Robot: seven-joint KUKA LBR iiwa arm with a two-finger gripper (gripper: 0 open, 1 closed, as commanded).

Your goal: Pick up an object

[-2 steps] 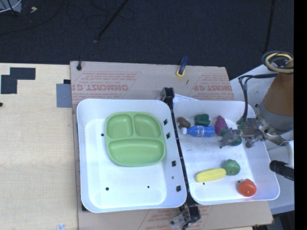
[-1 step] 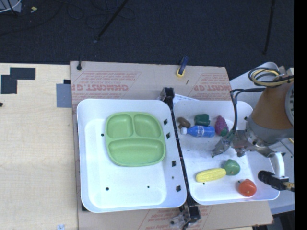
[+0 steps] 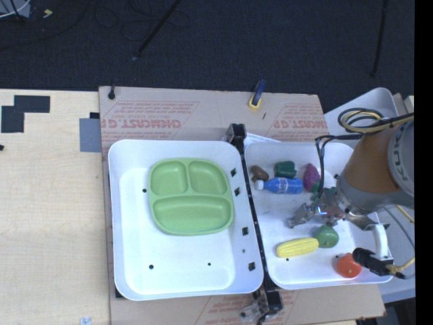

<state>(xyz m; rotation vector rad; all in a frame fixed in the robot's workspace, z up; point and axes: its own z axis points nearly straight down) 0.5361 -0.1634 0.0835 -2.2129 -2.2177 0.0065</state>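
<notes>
The left bin point(image 3: 128, 249) holds a green divided plate point(image 3: 191, 196); the right bin point(image 3: 284, 273), lower right of frame, carries the small objects. There the gripper point(image 3: 312, 212) hangs released, grasping nothing, above a yellow corn cob point(image 3: 297, 247) beside a green ball point(image 3: 327, 236). Best to centre over the cob before closing

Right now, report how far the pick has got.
Done: the gripper is down inside the right bin, among the toys. In hand: nothing visibly between its fingers. Left: grasp and lift something; the corn, green toy and blue bottle all lie on the bin floor.
</notes>
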